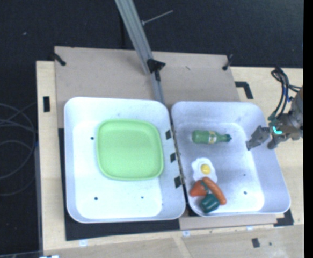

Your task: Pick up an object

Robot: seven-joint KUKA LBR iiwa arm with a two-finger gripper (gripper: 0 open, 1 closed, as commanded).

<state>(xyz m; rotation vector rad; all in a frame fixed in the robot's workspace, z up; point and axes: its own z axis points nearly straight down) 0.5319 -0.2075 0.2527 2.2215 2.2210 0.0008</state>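
In the right bin (253,198) a green bottle (211,137) lies on its side near the back. A fried-egg toy (203,169) sits in front of it. At the front lies an orange-red carrot-like piece (211,187), with a red item (197,189) and a dark green one (209,202) pressed against it. My gripper (264,140) hangs over the bin's right rim, to the right of the bottle and apart from it. It is open, with nothing between its fingers.
The left bin (81,198) holds a light green square plate (129,149). A grey metal pole (132,26) slants down from the top to a clamp behind the two bins. Black cables lie off the bench at the left.
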